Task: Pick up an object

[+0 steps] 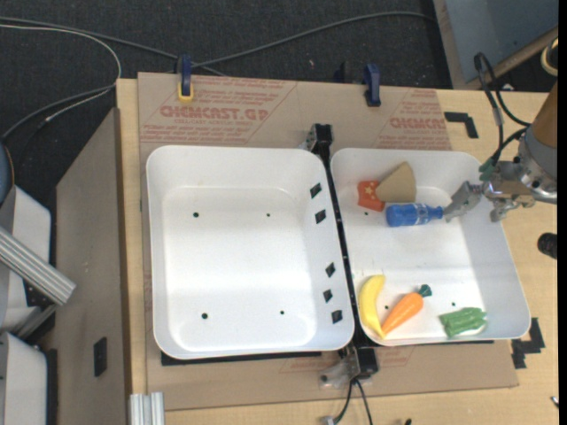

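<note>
**Camera view: stock of two bins, pick not yet made**

Landmark: right bin (pixel 496 264). All places below are given relative to it.

- Left bin (pixel 177 237): just beside the landmark, sharing the middle divider. No items listed.
- Bottle (pixel 409 214), blue: inside, upper part, lying on its side, cap end toward the end effector.
- Wedge (pixel 397 183), tan: inside, upper part, touching or just behind the bottle.
- Block (pixel 369 194), red-orange: inside, upper part, against the wedge.
- Banana (pixel 371 303): inside, lower corner nearest the divider.
- Carrot (pixel 403 311): inside, lower part, touching the banana.
- Green piece (pixel 463 322): inside, lower edge, apart from the carrot.
- End effector (pixel 464 202): inside the upper part, reaching in over the outer rim, its tip just beside the bottle's cap end. Whether it is open or closed I cannot tell; nothing is seen between its fingers.
- Tabletop (pixel 266 104): brown board beneath both bins.

Progress, as judged: nothing is lifted; every item rests on the bin floor. Approach looks done, bottle the likely target. Grasp and lift are left.
</note>
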Motion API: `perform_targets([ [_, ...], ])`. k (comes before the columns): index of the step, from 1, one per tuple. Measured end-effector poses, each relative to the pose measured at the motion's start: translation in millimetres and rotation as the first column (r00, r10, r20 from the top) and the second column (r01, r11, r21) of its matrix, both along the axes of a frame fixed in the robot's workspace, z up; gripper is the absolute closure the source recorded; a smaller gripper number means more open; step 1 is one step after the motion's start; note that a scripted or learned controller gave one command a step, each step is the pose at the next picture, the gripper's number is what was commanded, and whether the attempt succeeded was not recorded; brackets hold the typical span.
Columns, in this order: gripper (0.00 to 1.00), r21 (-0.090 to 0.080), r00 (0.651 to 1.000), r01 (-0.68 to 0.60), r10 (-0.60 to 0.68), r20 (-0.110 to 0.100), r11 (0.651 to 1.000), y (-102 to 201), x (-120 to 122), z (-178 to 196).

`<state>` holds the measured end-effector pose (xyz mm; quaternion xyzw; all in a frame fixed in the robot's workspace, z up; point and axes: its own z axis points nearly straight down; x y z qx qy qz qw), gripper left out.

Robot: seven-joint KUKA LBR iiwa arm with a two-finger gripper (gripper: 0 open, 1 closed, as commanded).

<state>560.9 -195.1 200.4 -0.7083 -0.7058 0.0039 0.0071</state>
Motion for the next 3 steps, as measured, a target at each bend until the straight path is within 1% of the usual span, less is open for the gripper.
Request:
perform_targets([
  [1,0.00,-0.004,1.000,-0.004,0.004,0.015,1.000,1,3,8],
  [2,0.00,-0.001,1.000,-0.003,0.003,0.008,1.000,1,-6,-50],
  [3,0.00,-0.001,1.000,-0.003,0.003,0.009,1.000,8,-14,-108],
])
